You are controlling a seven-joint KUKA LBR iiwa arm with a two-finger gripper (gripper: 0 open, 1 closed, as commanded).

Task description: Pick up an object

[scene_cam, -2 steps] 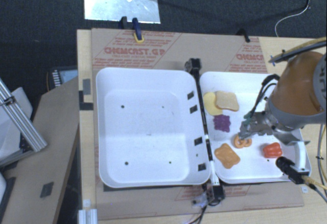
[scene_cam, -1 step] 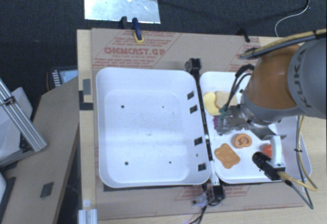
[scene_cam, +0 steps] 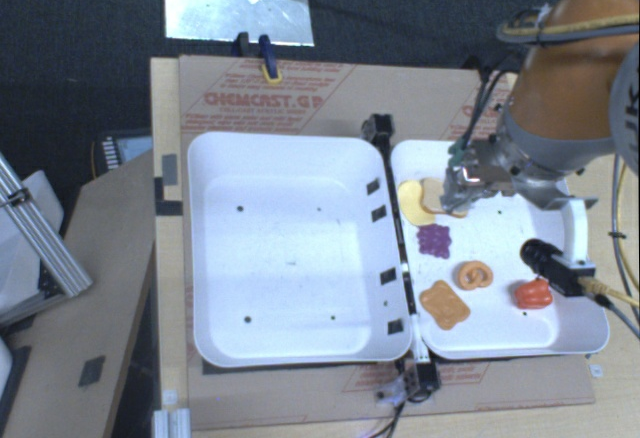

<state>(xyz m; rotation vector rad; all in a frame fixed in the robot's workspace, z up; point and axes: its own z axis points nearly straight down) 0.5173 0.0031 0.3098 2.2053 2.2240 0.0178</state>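
Hanging low over the right bin [scene_cam: 497,232], the gripper [scene_cam: 462,184] sits at a pale tan piece [scene_cam: 432,194] that touches a yellow piece [scene_cam: 410,201] near the divider; whether it is open, closed or gripping cannot be told. Nearer the camera in that bin lie a purple piece [scene_cam: 434,241], an orange pretzel shape [scene_cam: 474,275], a tan slab [scene_cam: 444,305] and a red-orange piece [scene_cam: 533,294], each apart from the others. Red print on the brown board [scene_cam: 340,86] beneath the bins reads "CHEMCAST", the letters after it too faint to read.
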